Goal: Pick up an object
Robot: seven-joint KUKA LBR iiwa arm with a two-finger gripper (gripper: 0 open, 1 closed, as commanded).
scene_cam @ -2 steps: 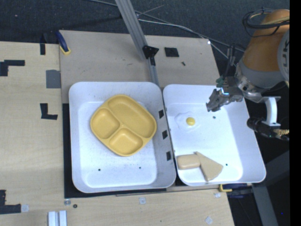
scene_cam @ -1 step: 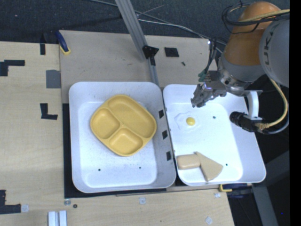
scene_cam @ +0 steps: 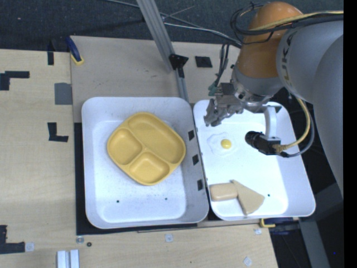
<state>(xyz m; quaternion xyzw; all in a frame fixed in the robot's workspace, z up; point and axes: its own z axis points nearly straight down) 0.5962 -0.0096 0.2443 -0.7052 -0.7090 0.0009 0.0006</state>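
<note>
Pale wooden bench [scene_cam: 33, 166] under two white bins [scene_cam: 92, 149].

To my left, the left bin [scene_cam: 92, 149] carries a yellow divided tray [scene_cam: 146, 147]. A blue clamp [scene_cam: 74, 50] grips the bench's far corner, and black tape marks [scene_cam: 56, 132] dot the wooden bench [scene_cam: 33, 177].
</note>
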